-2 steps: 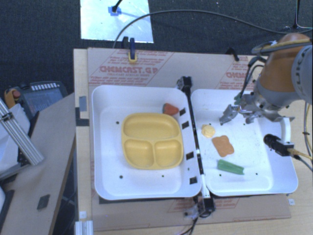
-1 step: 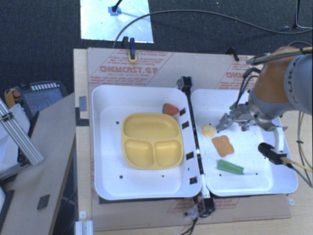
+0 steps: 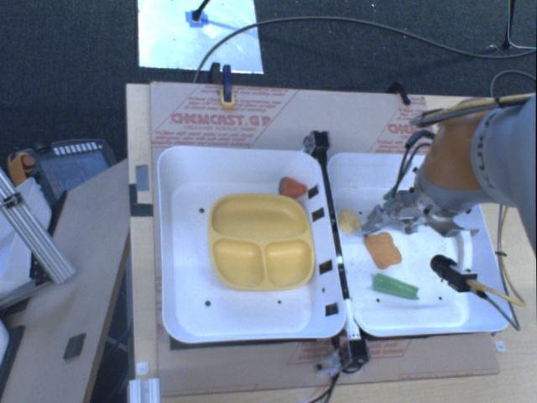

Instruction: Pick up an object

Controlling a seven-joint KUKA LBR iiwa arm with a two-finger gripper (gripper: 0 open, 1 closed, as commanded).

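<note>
Stock list off my remote screen, big to small.

1. Board w/ red print, under both bins. Mostly covered, so I can read only part of the lettering.
2. Arm, grey w/ orange band, comes in from the right and is cut off at the frame edge. It hangs over the far right part of the right bin and hides the floor there.
3. Left bin, white, shallow. Holds the yellow tray + the red-orange lump.
4. Right bin, white, alongside the left one. Holds 3 small pcs, w/ the gripper low over its left half.
5. Yellow tray, 3 compartments, lies flat approx. mid left bin.
6. Gripper, tip between the pale lump and the orange slab, just beside both. Contact w/ either: can't tell. Spread or pressed together: can't tell, the metalwork blurs into one grey mass.
7. Orange slab, flat, on the near side of the gripper.
8. Green stick, lies flat toward the near edge of the right bin, near the slab but apart from it.
9. Red-orange lump, far right corner of the left bin, near the tray's corner.
10. Pale lump, yellowish, by the right bin's left wall. Too small for me to say what it is.
</note>
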